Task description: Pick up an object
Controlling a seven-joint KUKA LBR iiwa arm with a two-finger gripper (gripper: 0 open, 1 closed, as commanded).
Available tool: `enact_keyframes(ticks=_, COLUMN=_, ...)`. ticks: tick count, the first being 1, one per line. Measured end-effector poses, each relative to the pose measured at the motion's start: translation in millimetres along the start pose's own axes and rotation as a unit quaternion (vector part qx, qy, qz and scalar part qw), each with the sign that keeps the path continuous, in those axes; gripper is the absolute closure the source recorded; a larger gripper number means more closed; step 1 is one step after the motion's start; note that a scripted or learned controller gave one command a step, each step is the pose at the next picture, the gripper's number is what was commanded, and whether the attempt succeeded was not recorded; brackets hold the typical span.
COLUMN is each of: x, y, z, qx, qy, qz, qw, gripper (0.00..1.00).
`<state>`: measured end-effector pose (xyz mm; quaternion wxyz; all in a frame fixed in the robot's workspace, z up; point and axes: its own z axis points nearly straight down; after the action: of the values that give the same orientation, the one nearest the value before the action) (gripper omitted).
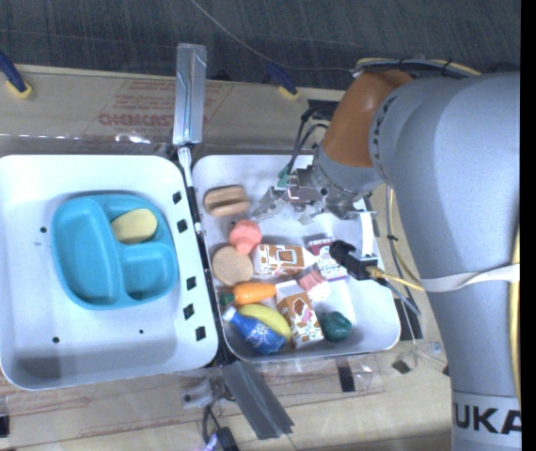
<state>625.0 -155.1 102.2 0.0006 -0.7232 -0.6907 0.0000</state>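
Bottom of right bin [386, 334]: banana [266, 318], carrot [254, 292], small carton [299, 319] and green piece [337, 325], all jammed together and touching. Risk there: grabbing two at once, or slipping off the curved banana.

Mid-bin: brown disc [232, 266], pink piece [245, 236], printed carton [277, 259], again touching. Any descent here likely to shove the neighbours.

Left of that, in left bin [14, 252]: blue tray [89, 261] with yellow piece [134, 224], well apart from the hand.

Further up: bun [227, 198] lying alone on bare bin floor, probably the easiest pick.

Hand [287, 195] in upper part of right bin, just right of bun, nothing seen held. Open or closed: cannot tell.

Main risk: closing on air beside the bun, or pushing it into the bin's left wall.
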Motion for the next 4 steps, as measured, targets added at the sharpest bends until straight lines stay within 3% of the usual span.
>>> enact_keyframes(ticks=1, x=52, y=-38, z=11, qx=0.002, qy=0.000, qz=-0.140, qw=0.9902, gripper=0.00)
enact_keyframes(ticks=2, x=4, y=-117, z=10, qx=0.000, qy=-0.001, qz=-0.198, qw=0.9802, gripper=0.00)
enact_keyframes(ticks=3, x=5, y=-115, z=0, qx=-0.001, qy=-0.001, qz=-0.201, qw=0.9795, gripper=1.00)
enact_keyframes(ticks=4, x=44, y=-146, z=-55, qx=0.000, qy=0.000, qz=-0.278, qw=0.9605, gripper=1.00)
